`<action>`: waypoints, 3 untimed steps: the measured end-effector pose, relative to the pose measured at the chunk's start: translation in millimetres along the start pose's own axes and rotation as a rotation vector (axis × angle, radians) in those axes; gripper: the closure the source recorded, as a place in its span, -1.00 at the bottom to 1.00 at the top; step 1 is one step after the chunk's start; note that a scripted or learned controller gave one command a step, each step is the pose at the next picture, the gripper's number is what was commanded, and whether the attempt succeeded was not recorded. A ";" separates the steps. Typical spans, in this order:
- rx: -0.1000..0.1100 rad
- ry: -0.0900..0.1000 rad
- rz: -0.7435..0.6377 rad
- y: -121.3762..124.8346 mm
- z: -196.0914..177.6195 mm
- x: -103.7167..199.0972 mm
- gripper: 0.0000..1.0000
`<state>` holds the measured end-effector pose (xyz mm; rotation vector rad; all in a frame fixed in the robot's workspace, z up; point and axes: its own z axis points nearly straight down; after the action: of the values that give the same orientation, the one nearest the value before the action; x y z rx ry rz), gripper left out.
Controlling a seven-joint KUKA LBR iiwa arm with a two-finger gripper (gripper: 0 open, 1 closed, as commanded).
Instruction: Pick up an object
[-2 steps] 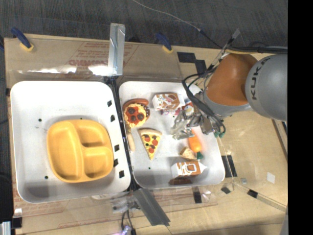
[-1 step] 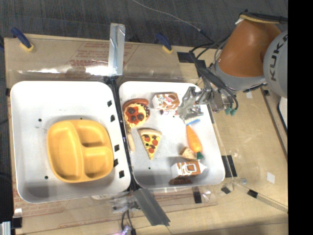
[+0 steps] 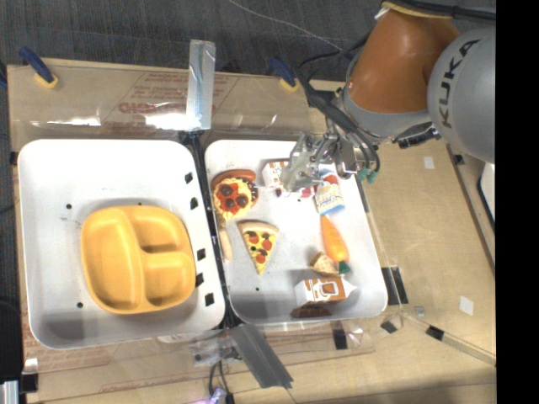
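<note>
The gripper hovers low in the right bin, beside a small carton (its grip I cannot tell). This looks like the reaching step; next, closing squarely on something.

I count two white bins, one yellow tray, two pizza pieces, one carrot, three small cartons.

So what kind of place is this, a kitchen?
Probably a robot lab, not a kitchen: a grey arm with an orange band reaches over two shallow white bins taped to a bench, and the food, like the plastic pizza slice, looks toy.
</note>
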<state>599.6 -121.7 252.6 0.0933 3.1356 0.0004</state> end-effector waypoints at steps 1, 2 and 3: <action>-0.003 0.010 -0.242 -52.3 119.4 23.1 1.00; -0.002 0.006 -0.243 -52.1 117.6 21.9 -1.00; -0.004 0.008 -0.255 29.9 161.4 53.3 -1.00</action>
<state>548.9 -88.6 90.9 -0.3065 3.1295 0.0056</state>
